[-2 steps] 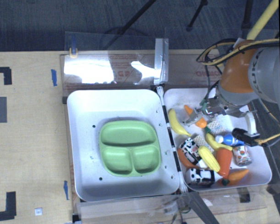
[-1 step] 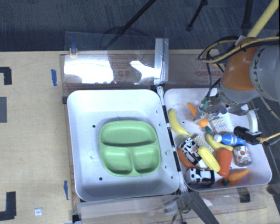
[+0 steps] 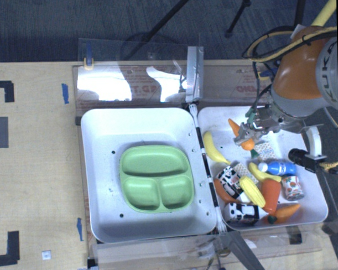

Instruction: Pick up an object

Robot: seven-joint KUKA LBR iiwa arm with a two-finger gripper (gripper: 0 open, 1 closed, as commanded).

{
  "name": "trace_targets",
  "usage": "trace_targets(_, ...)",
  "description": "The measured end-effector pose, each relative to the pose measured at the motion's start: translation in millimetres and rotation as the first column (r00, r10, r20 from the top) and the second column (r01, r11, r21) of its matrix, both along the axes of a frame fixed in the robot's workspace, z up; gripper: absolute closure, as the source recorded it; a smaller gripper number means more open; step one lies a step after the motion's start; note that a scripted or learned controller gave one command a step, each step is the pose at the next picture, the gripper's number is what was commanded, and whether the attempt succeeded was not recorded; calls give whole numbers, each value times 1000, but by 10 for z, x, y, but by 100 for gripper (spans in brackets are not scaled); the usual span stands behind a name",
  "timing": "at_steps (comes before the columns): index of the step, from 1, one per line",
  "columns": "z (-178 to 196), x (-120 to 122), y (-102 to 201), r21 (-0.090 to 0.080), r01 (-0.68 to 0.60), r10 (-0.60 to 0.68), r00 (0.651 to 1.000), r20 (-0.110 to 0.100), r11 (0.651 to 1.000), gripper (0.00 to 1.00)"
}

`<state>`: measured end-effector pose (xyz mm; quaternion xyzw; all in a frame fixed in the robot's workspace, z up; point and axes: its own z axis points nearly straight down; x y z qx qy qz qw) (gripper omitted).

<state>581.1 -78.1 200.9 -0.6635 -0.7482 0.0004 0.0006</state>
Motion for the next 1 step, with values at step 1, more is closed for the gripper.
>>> trace_targets(1, -185, -260, 241, 0, 214, -214, 977, -5, 977, 100)
